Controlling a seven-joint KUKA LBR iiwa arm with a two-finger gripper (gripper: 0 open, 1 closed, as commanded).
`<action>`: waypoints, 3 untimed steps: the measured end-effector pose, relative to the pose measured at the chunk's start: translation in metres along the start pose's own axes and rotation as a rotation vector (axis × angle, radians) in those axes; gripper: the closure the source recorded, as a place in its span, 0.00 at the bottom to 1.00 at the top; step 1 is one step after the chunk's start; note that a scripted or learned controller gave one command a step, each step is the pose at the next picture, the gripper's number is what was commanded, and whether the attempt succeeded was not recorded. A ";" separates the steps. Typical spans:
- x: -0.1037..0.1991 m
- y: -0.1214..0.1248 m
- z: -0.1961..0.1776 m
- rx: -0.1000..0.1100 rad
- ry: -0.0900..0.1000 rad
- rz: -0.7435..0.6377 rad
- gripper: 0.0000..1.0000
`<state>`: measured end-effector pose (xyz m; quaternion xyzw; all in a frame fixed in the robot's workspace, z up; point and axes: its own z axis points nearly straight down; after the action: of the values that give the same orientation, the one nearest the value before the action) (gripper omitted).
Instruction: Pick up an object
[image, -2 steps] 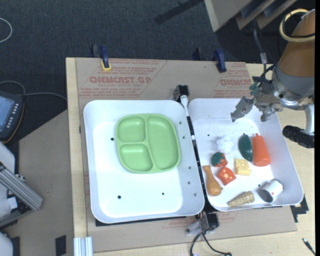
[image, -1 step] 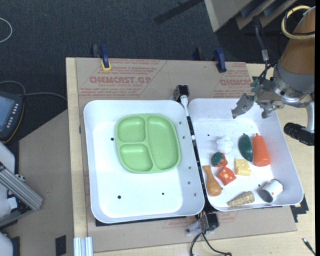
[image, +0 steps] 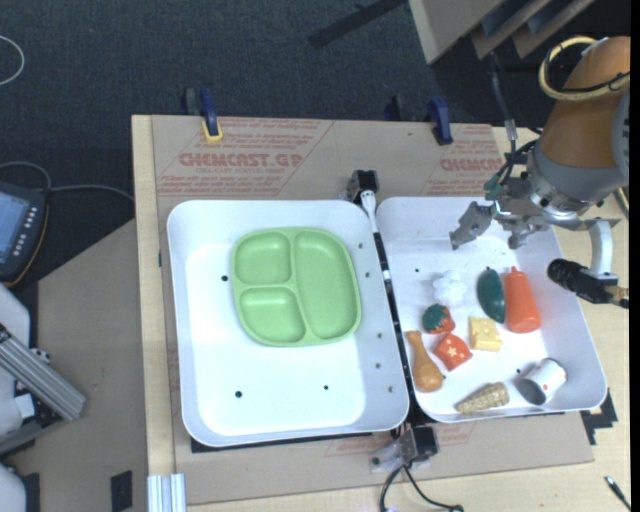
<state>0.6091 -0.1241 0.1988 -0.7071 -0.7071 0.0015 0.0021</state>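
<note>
My gripper (image: 496, 230) hangs open over the far part of the right bin (image: 420, 225), with nothing between its two grey fingers. Below it in that bin lie several small toys: a dark green piece (image: 490, 292), an orange carrot-like piece (image: 521, 302), a white lump (image: 451, 289), a green-and-red strawberry (image: 437, 319), a red pepper (image: 453, 350), a yellow cheese block (image: 485, 334), an orange squash (image: 424, 362), a tan cone (image: 483, 398) and a white-and-black cup (image: 541, 380). The gripper stands apart from all of them.
The left bin (image: 200, 330) holds a green divided plate (image: 297, 285). A black divider strip (image: 380, 265) runs between the bins. Blue clamps (image: 438, 120) sit at the bench's far edge. A black fitting (image: 580, 280) sticks out by the right bin's right wall.
</note>
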 end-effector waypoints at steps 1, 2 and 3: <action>-0.006 0.003 0.046 0.000 0.000 0.001 0.00; -0.008 -0.002 0.109 0.003 0.001 0.001 0.00; -0.008 -0.002 0.114 -0.002 0.000 0.001 0.00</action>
<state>0.6064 -0.1319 0.0844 -0.7073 -0.7069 0.0007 0.0014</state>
